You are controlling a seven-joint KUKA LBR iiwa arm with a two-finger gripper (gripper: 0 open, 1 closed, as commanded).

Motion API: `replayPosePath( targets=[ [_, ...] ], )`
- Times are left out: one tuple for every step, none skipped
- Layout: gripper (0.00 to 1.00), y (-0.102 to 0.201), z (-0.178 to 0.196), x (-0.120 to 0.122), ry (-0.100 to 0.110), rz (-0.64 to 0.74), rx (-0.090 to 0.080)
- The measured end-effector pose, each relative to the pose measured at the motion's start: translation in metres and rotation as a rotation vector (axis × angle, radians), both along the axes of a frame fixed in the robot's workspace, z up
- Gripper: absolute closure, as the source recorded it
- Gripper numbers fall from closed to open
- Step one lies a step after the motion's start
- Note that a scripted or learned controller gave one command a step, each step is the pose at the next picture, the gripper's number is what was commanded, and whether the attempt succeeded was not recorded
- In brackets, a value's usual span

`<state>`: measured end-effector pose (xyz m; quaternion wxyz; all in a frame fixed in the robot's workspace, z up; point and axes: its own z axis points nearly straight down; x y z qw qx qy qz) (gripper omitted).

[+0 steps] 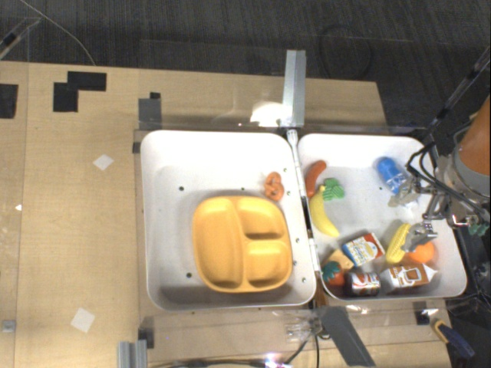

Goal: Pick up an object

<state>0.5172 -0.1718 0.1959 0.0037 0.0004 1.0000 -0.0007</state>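
In the right bin (349, 148) you see the candidate objects. A corn cob (398, 241) lies at the near right, touching an orange fruit (423, 252) just right of it. The gripper (420, 232) hangs directly over these two; you cannot tell from this angle whether its claw is apart or together, and nothing shows between it. Farther left lie a banana (322, 215), a green broccoli piece (332, 190) and a red sausage (314, 175); a blue bottle (391, 173) sits at the far right. Small cartons (361, 249) crowd the near wall. The arm (469, 159) enters from the right, its wrist wrapped in black cables. The left bin (176, 159) holds a yellow divided plate (242, 242) and an orange pretzel (273, 185). Both bins rest on a wooden bench (69, 228); beyond it lies dark carpet (230, 14).
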Motion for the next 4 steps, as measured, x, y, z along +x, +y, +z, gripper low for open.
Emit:
replayPosePath(
  targets=[
    [0.0, -0.031, -0.099, 0.088, -0.006, -0.255, 0.001],
    [0.0, -0.008, -0.107, 0.14, -0.001, -0.425, 0.003],
    [0.0, -0.035, -0.022, 0.124, -0.01, -0.229, 0.0],
    [0.0, -0.028, -0.104, 0.103, 0.0, -0.553, 0.004]
  ],
)
